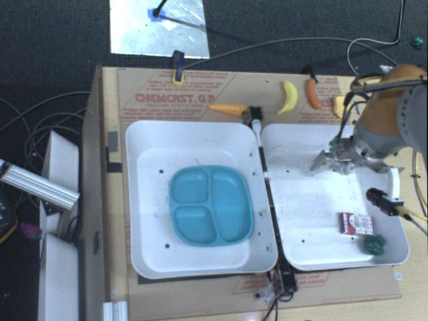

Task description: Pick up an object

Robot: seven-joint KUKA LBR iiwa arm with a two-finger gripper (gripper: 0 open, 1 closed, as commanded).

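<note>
A small red and white box (pixel 354 223) lies flat near the front right of the right bin (pixel 301 239). Just in front of the box, in the bin's corner, sits a small dark green object (pixel 374 245). My gripper (pixel 324 162) hangs over the back part of the right bin, pointing left, well behind the box and apart from it. I see nothing in the gripper. The grey arm with its orange band (pixel 382 112) comes in from the right.
A blue divided plate (pixel 210 204) lies in the left bin (pixel 150 179). On the cardboard behind the bins are a carrot (pixel 229 110), a banana (pixel 289 97), a red-orange piece (pixel 313 93) and a yellow clamp (pixel 178 69). A black divider (pixel 264 172) separates the bins.
</note>
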